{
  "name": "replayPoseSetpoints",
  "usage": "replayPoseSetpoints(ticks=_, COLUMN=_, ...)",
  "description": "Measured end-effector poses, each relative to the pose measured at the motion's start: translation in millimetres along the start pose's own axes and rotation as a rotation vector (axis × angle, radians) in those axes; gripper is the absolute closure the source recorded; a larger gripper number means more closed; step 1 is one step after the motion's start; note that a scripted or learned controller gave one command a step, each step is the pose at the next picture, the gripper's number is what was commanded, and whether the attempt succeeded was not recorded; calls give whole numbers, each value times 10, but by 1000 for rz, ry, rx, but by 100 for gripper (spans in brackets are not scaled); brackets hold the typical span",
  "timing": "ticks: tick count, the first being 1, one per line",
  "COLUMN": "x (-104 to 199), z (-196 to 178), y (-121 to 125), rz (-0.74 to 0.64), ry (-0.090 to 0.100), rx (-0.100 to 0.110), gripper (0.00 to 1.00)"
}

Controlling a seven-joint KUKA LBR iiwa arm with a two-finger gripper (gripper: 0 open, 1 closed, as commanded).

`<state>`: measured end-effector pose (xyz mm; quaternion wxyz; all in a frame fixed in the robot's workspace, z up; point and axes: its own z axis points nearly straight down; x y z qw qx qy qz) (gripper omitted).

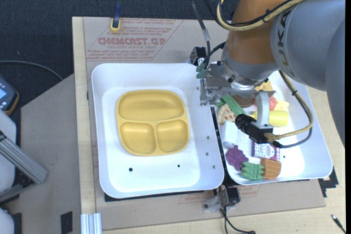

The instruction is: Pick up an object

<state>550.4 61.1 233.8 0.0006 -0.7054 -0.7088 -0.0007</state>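
- The arm's orange band sits closest to the lens, hanging over the right bin.
- The gripper is down among the toys at that bin's upper end; whether it's open or clamped can't be told, the wrist hides it.
- Looks like the reach-and-grab step, nothing visibly lifted.
- Candidates nearby: a yellow block, further down a purple piece, green piece.
- Left bin holds a yellow divided tray.
- Next move probably calls for a firm close, then a straight lift.

Two white bins, one yellow tray, several small toys.
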Motion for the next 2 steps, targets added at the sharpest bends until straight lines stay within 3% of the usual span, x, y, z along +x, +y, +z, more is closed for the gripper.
replayPoseSetpoints(ticks=1, x=18, z=171, y=48, rz=4, ry=-2, rx=5, gripper=100)
replayPoseSetpoints(ticks=2, x=-140, z=20, y=68, rz=6, ry=-2, rx=-3, gripper=100)
